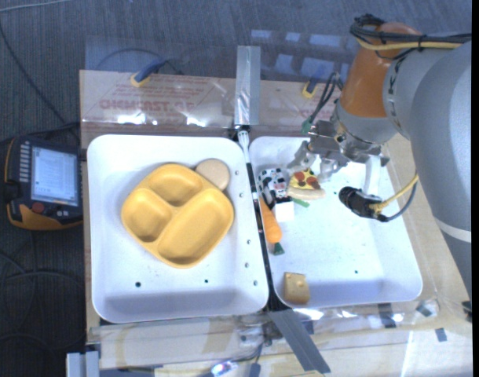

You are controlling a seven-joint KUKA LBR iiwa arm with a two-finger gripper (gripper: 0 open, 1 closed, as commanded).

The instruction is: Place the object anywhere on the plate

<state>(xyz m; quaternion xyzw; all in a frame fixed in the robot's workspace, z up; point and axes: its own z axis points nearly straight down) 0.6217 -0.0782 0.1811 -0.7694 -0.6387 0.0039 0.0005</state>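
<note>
1. At the upper right of the frame, we see the gripper low over the right bin, beside a toy pizza slice.
2. We cannot tell its grip state or whether it holds anything.
3. The yellow plate sits in the left bin, centre-left.
4. We judge the pick is in hand; next comes lifting and carrying left over the divider.

The arm is cut off by the picture's right edge. The round tan object is partly hidden behind the yellow plate. Small items by the right bin's left wall are too small to identify.
</note>
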